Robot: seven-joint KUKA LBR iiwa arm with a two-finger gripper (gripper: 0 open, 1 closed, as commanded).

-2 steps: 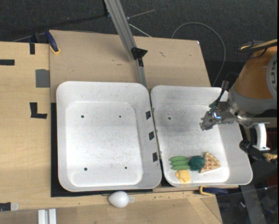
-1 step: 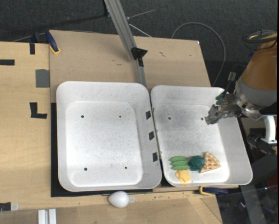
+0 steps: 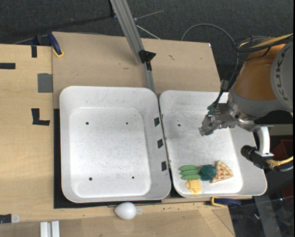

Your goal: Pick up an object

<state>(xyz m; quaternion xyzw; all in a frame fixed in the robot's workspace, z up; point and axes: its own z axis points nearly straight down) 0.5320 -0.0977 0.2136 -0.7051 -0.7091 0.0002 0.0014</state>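
Over the right bin (image 3: 177, 105), the gripper (image 3: 207, 127) is hanging above bare white floor, a little toward the bin's right side; whether it is open or closed I cannot tell, and nothing is showing in its grasp. Toys are lying bunched along the near edge of that bin: a green pod (image 3: 189, 171), a dark green lump (image 3: 207, 172), a yellow piece (image 3: 193, 185) and a pizza slice (image 3: 221, 172), touching or just beside one another, close to the near rim. They are sitting well apart from the gripper, with open floor between. The left bin (image 3: 68, 132) is lying alongside, rims meeting. An egg (image 3: 125, 211) is resting on the bench, just outside the left bin's near edge.
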